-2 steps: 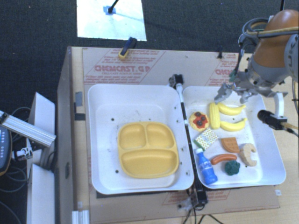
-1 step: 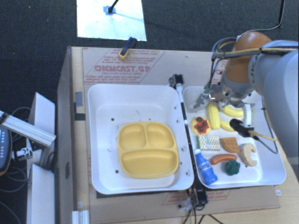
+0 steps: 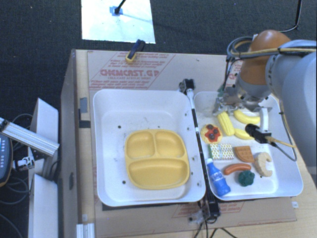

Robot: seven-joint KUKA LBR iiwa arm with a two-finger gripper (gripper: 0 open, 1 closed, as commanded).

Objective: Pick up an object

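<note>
Two white bins sit side by side on the counter (image 3: 79,148). Left bin (image 3: 106,133): yellow divided plate (image 3: 157,158). Right bin (image 3: 292,182): corn cob (image 3: 226,123), banana (image 3: 246,117), pizza slice (image 3: 211,133), blue bottle (image 3: 217,176), sausage (image 3: 237,169), green piece (image 3: 246,178), waffle (image 3: 243,153). Tool (image 3: 224,104) low over the right bin's far-left corner, just above the corn cob. Whether it is parted or closed cannot be told; nothing seen between its tips.

Robotics lab: bench (image 3: 148,66) with two white bins (image 3: 106,148), loose cables (image 3: 17,177) (dark carpet below)
</note>
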